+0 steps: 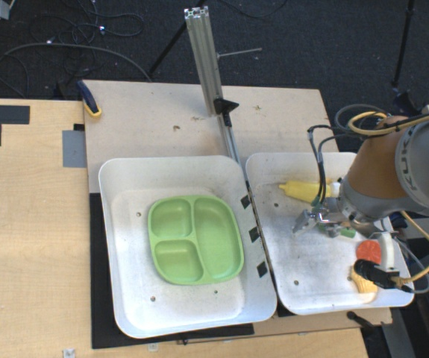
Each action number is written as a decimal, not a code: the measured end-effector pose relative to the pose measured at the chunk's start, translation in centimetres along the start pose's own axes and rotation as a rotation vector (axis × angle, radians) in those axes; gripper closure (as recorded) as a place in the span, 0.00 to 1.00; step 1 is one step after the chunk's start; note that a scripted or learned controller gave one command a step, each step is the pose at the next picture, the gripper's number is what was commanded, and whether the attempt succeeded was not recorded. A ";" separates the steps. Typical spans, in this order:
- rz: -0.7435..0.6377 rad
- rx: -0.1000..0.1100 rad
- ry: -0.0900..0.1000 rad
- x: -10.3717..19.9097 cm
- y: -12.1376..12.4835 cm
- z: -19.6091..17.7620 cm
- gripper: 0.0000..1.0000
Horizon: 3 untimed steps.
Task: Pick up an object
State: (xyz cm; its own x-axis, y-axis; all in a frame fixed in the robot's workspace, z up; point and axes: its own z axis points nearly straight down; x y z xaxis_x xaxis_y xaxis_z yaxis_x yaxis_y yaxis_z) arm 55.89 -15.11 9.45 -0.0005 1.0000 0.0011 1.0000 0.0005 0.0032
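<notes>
My gripper (312, 219) hangs low over the middle of the right bin (304, 282), under the grey arm with its orange band (374, 166). A yellow banana-shaped object (301, 191) lies just behind the gripper, towards the bin's back. A small green object (346, 232) sits close to the gripper's right side, partly hidden by the wrist. A red-orange round object (368, 250) lies further right. A tan-yellow object (363, 283) rests near the bin's front right corner. Nothing shows plainly in the gripper's grasp.
The left bin (124, 289) holds a green divided plate (195, 239) at its middle. An upright aluminium post (208, 62) stands behind the bins. Black clips (253, 233) line the seam between the bins. Cables loop near the arm at the right.
</notes>
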 end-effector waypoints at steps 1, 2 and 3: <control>0.002 -0.004 0.007 0.2 0.2 -1.1 1.00; 0.000 0.000 -0.002 -0.2 0.3 -7.4 1.00; 0.000 0.001 -0.002 -0.8 0.4 -11.7 1.00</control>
State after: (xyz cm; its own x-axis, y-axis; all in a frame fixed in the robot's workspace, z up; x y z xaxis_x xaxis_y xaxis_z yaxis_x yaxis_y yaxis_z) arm 56.30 -15.93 21.15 -0.0005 1.0000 -0.0009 1.0000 0.0005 0.0021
